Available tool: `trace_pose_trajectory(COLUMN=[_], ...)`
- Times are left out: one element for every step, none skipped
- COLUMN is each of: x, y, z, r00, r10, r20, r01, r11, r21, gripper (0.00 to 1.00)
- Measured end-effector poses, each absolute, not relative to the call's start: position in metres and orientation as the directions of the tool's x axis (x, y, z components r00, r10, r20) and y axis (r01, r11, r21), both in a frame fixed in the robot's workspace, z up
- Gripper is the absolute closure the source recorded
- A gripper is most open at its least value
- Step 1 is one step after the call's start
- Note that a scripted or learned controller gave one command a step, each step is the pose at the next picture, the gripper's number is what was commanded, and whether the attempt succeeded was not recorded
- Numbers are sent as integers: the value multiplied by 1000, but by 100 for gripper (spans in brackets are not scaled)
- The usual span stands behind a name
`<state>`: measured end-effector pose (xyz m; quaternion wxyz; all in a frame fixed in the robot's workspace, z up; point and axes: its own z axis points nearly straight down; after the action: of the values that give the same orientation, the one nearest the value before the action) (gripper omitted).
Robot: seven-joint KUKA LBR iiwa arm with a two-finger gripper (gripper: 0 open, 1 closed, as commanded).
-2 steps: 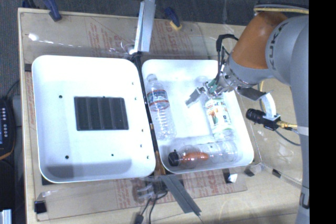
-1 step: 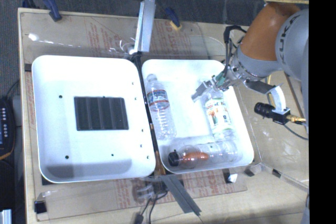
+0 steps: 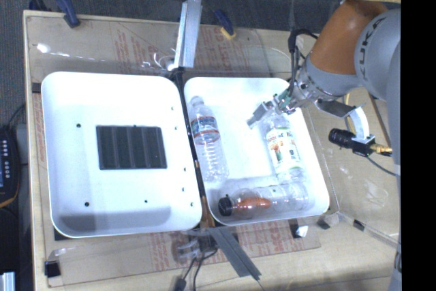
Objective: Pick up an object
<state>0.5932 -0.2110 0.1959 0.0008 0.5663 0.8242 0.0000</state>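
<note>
End effector (image 3: 269,109) over the right bin (image 3: 235,88), its finger spread impossible to tell.
Bottles crowd the bin's 3, 6 and 9 o'clock edges; its centre lies open.

Bright overhead light washes both white bins (image 3: 116,88) nearly featureless, with glare on the clear sheet at the bench's (image 3: 88,37) far edge; soft shadow pools along the left bin's near edge.
</note>
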Motion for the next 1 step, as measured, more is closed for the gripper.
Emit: trace_pose_trajectory(x=[593], y=[-209], z=[192], r00=[-420], r10=[908], r20=[2], r01=[908], r11=[420], r21=[-2], gripper=[0])
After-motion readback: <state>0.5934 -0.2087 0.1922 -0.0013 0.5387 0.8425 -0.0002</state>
